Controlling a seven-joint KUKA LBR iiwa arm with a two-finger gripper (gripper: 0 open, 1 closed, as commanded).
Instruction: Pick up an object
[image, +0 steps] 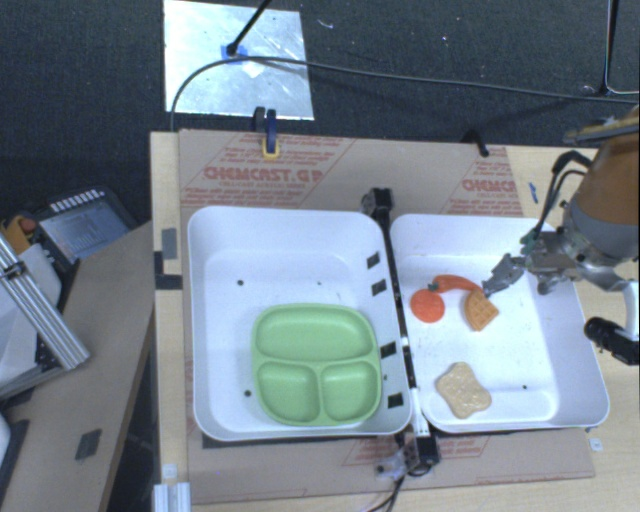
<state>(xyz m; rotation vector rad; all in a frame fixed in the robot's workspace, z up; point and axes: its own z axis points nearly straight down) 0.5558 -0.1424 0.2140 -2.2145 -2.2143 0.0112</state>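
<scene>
The right bin (570, 400) holds a red-orange round piece (428, 307), an orange curved piece (456, 283) just above it, a small orange waffle-like piece (480, 312) and a beige cracker-like piece (462, 390) near the front. My gripper (503, 273) hangs over the right bin, just up and right of the waffle piece, with its tip close to it. The arm comes in from the right edge. Nothing is visibly held.
The left bin (215, 250) holds a green three-compartment tray (315, 362) at its front. Black clips line the divider (392, 310) between the bins. A cable and a blue-yellow clamp (268, 133) lie behind the bins.
</scene>
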